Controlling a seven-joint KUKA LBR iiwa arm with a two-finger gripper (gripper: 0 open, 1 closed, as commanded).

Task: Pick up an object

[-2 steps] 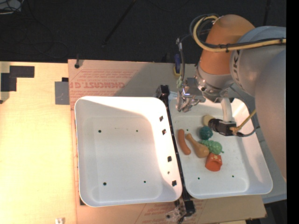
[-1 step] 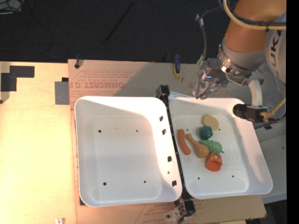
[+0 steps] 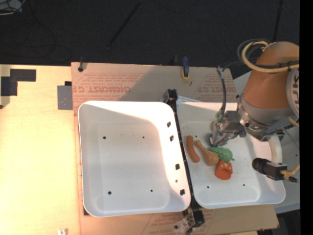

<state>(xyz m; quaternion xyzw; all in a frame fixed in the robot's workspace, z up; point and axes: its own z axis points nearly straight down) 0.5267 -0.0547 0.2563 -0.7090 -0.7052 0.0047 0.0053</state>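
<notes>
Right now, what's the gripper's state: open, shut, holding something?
Gripper: cannot be told; it hangs over the right white bin, just above the green leafy toy.

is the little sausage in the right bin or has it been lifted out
In the bin. The sausage lies flat on the floor of the right bin, near its left wall, beside the drumstick. The gripper is off to its right.
</notes>
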